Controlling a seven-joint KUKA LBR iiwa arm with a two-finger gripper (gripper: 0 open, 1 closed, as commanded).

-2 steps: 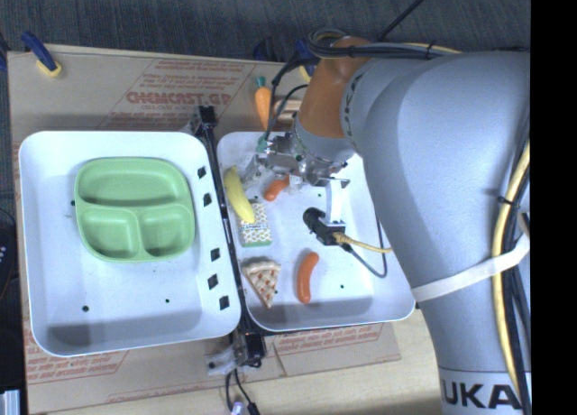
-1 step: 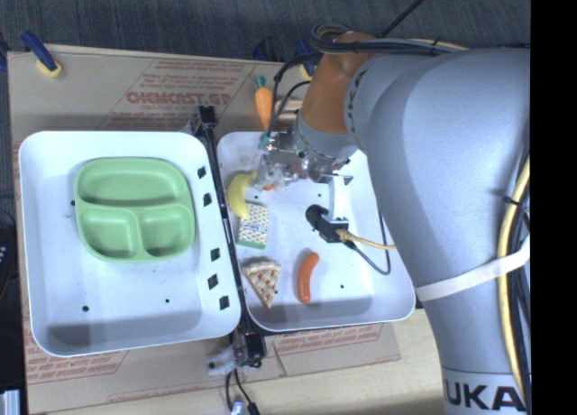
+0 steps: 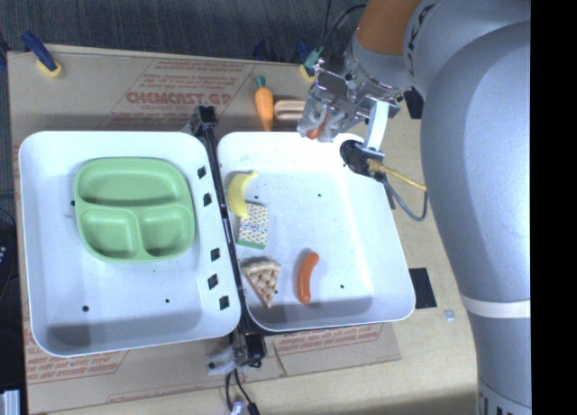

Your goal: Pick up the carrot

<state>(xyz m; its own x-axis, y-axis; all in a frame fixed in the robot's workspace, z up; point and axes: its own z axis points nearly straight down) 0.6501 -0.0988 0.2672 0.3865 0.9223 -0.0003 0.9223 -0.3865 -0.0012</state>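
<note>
The carrot (image 3: 263, 105) lies on the brown bench (image 3: 135, 70), just above the top edge of the right bin (image 3: 379, 251), near the top middle of the frame. It is outside both bins. Its green top points up the frame and its orange tip points down, so it lies almost straight up and down in the picture.

The gripper (image 3: 317, 126) hangs a little to the right of the carrot, at the top edge of the right bin. It is near the carrot but not touching it. A pale sausage-like thing (image 3: 287, 112) lies between them. I cannot tell if the gripper is open or closed; something small and orange-red shows at its tip, but I cannot say what it is.

I think the arm has to slide left in the frame to get over the carrot.
</note>
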